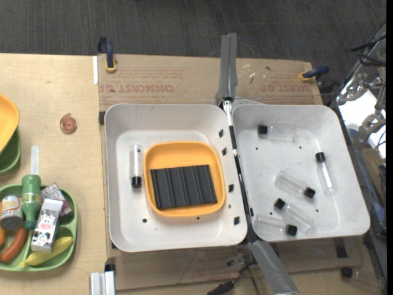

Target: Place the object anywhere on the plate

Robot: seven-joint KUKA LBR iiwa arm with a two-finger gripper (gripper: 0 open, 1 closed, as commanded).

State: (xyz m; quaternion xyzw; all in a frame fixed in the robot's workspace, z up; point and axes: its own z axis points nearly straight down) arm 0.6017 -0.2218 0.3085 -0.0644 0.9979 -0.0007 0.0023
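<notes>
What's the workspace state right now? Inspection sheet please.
Surface: two white bins side by side on a cardboard-covered bench.
Job's things: orange plate in left bin, black ribbed block lying on it; clear vial beside the plate.
Clutter: about six black-capped clear vials scattered in right bin.
Grippers: nothing seen.
Cables: dark cables at upper right.
Surroundings: green tray of toy food at left; clamps on bench's far edge.
</notes>
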